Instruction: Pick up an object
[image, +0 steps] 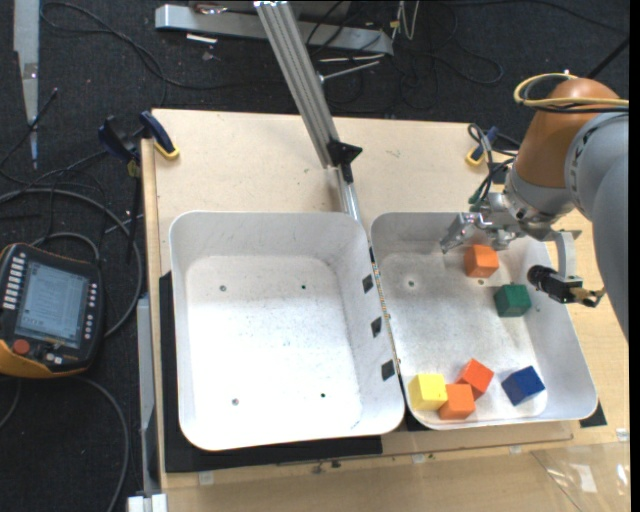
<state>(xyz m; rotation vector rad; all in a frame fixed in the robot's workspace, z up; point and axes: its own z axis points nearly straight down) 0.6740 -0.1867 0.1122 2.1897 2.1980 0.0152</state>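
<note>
Six small blocks lie in the right bin — an orange cube near its far wall; a green cube just beside it, nearer; along the near rim, a yellow cube, two orange blocks touching, and a blue cube.

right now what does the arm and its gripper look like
The grey KUKA arm has rounded casings with an orange band above the wrist and a yellow cable looped over the top. Its small metallic two-finger gripper is silver-grey, with a black fitting beside the wrist.
</note>
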